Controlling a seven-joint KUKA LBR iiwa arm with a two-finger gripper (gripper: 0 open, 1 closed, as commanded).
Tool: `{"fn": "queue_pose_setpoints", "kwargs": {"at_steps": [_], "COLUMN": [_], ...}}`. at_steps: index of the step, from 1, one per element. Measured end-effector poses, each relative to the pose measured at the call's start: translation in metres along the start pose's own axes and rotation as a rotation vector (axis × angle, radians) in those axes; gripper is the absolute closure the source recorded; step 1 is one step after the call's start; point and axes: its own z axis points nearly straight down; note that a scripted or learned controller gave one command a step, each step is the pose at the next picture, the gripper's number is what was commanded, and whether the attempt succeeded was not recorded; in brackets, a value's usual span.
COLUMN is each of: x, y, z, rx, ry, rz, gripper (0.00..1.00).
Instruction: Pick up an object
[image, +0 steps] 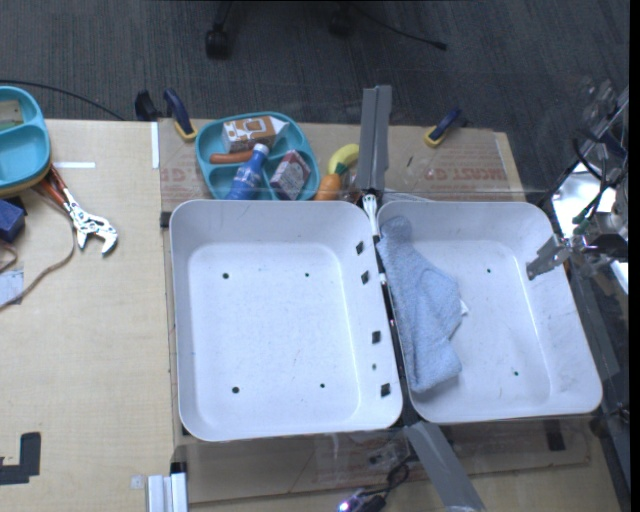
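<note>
Nearest the camera, the front rims of two shallow white bins are seen side by side on the worktop (90, 330). The left bin (185, 330) carries nothing that can be picked, only a few small dark marks on its floor. In the right bin (570, 370) a grey-blue cloth (420, 315) is laid in a crumpled strip along the left wall, running from the back corner toward the front, with one lighter fold turned out toward the middle of the bin. This cloth is judged to be the thing the task is aimed at.

The claw (545, 260) is seen at the right rim of the right bin, well apart from the cloth, with bare bin floor between them. Whether it is released or clenched cannot be told from this view; nothing is seen held in it.

The step in hand is judged to be the approach: no contact has been made and the cloth is not yet lifted. The next move calls for the claw to be carried leftward across the bin, set above a raised fold of the cloth, lowered and closed there. A bunched ridge is likely a better target than a flat edge, since soft fabric may slip out.

Behind the bins a blue tray (215, 150) of small items is set, and a wrench (90, 228) is laid at the far left.
</note>
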Motion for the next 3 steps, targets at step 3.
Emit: {"fn": "queue_pose_setpoints", "kwargs": {"at_steps": [3], "x": [0.103], "y": [0.005], "z": [0.131], "rx": [-0.001], "ry": [0.000], "rz": [0.643], "gripper": [0.00]}}
